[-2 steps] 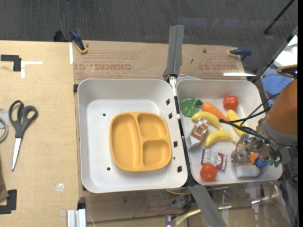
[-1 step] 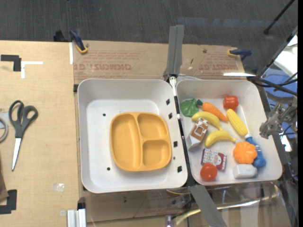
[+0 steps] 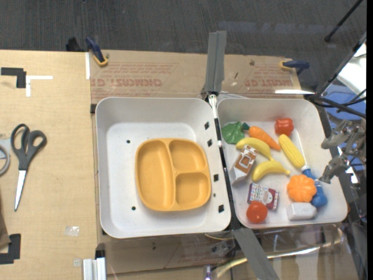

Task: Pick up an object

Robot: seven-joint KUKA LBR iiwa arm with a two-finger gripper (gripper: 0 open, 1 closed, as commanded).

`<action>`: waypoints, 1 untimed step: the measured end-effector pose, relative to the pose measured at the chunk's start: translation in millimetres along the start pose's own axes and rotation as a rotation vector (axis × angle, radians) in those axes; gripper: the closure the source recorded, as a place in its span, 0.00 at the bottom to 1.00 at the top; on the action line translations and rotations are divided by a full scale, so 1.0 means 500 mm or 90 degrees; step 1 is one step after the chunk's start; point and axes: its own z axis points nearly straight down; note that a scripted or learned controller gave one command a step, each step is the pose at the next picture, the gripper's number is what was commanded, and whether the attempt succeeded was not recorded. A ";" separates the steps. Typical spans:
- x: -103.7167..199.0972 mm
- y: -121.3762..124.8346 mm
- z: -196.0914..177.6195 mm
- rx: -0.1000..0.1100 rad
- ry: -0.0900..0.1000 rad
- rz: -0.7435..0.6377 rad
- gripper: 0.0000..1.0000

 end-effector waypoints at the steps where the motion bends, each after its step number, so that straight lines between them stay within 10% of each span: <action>1: 0.070 0.126 0.348 0.000 0.002 0.062 0.00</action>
